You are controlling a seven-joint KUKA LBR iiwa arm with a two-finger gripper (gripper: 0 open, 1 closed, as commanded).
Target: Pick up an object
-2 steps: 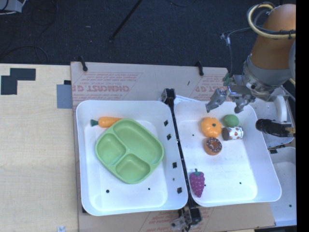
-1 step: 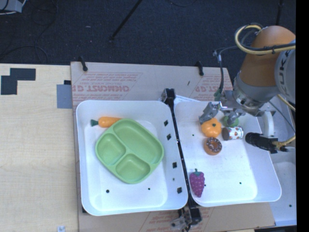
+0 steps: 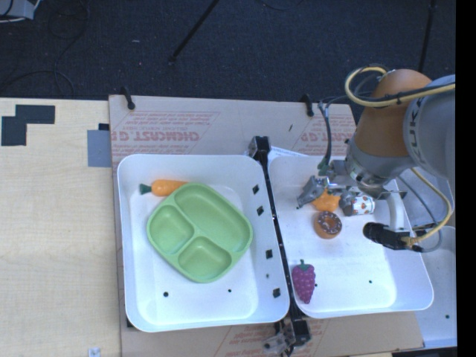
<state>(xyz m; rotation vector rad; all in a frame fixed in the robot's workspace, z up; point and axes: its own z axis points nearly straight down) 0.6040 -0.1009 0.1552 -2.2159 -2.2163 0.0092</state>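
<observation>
In the right bin [image 3: 401, 292], my gripper [image 3: 325, 192] hangs low over the far part, under the grey wrist and orange band. A small orange toy [image 3: 326, 202] sits right at the gripper's tip, partly covered by it. I cannot make out whether it is held. A brown-frosted donut [image 3: 328, 224] lies just in front of it, apart from the gripper. A bunch of purple grapes [image 3: 303, 281] rests near the bin's front left corner. A small white and red thing [image 3: 363, 204] lies beside the gripper to the right.
The left bin [image 3: 141, 288] holds a green divided plate [image 3: 199, 231] and an orange carrot [image 3: 166, 187] at its far left. A black divider rail [image 3: 269, 222] separates the bins. Bare floor shows at the right bin's front right.
</observation>
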